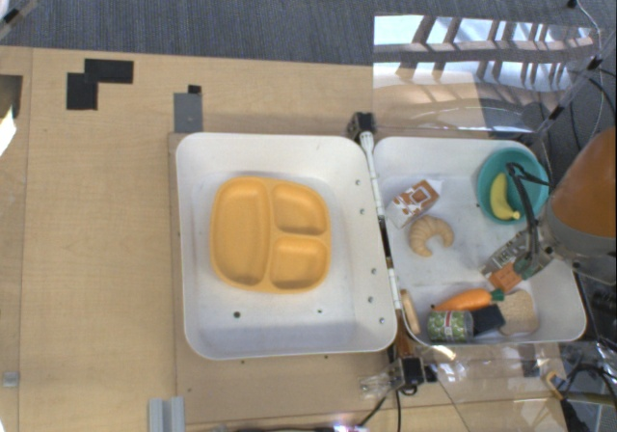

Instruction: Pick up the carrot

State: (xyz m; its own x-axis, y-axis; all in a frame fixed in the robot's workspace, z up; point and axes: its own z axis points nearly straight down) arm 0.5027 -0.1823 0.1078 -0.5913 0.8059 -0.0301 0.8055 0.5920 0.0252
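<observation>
The carrot (464, 301) is orange with a green tip at its right end. It lies on its side near the front of the right bin (463, 162), just above a green can (448, 326). My gripper (514, 261) hangs over the right side of that bin, a little up and to the right of the carrot's green tip. A small orange patch (503, 277) shows just under the gripper; I cannot make out what it is. The carrot rests on the bin floor, apart from the gripper.
The right bin also holds a croissant (431, 233), a brown-and-white packet (415, 199), a teal bowl (501, 170) with a banana (498, 199), a dark item (488, 320) and a beige item (520, 312). A yellow divided plate (270, 232) sits in the left bin (202, 314).
</observation>
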